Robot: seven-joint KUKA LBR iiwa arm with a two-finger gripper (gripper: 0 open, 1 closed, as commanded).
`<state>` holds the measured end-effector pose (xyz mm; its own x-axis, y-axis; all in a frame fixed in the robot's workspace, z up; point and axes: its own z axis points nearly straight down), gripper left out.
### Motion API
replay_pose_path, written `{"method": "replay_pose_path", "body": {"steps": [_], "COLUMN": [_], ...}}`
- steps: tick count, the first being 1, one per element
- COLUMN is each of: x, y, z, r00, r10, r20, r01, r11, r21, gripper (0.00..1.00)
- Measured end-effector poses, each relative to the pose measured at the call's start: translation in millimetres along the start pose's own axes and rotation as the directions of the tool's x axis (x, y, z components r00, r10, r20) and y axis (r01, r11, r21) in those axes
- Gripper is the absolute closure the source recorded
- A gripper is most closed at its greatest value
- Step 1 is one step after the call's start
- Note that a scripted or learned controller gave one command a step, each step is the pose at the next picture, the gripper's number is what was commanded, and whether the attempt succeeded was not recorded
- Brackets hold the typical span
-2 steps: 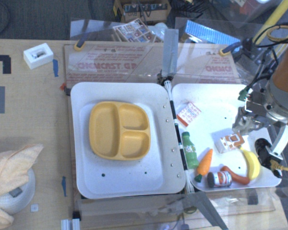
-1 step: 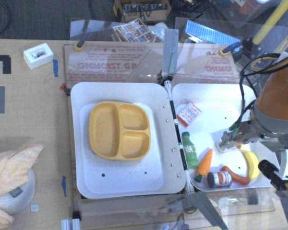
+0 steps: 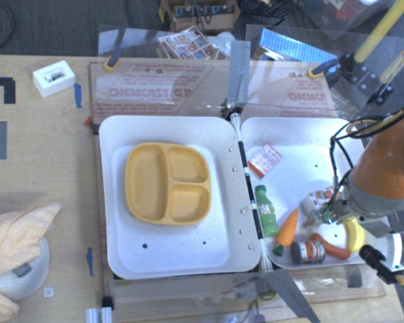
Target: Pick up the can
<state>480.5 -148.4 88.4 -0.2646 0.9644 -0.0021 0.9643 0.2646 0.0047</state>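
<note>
The can [image 3: 308,251] lies on its side near the front edge of the right bin [image 3: 293,140]; it has a red and white label and its dark end faces left. My gripper [image 3: 321,211] hangs low over the bin, a little above and to the right of the can and apart from it. Under the gripper lies a small brown and white packet [image 3: 321,198]. The grey arm with its orange band [image 3: 390,163] comes in from the right and hides the bin's right side.
An orange carrot [image 3: 287,227] and a green bottle [image 3: 264,211] lie left of the can. A red pepper [image 3: 333,247] and a banana [image 3: 353,235] lie to its right, and a red packet [image 3: 264,160] farther back. The left bin [image 3: 118,153] holds a yellow divided plate [image 3: 168,182].
</note>
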Motion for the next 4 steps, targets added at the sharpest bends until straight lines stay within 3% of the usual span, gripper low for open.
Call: {"method": "replay_pose_path", "body": {"steps": [1, 2, 3, 4], "x": [-24.7, -24.7, -32.4, -32.2], "y": [24.4, 24.4, 67.8, 67.7], "z": [-17.6, -17.5, -0.5, -9.2], "r00": [0.892, 0.892, 0.927, 0.927], "r10": [0.452, 0.452, 0.374, 0.374], "r20": [0.002, 0.002, 0.001, 0.001], "r01": [-0.452, -0.452, -0.374, -0.374], "r11": [0.892, 0.892, 0.927, 0.927], "r21": [0.007, 0.008, -0.005, -0.004], "gripper": [1.0, 0.0, 0.0, 1.0]}}
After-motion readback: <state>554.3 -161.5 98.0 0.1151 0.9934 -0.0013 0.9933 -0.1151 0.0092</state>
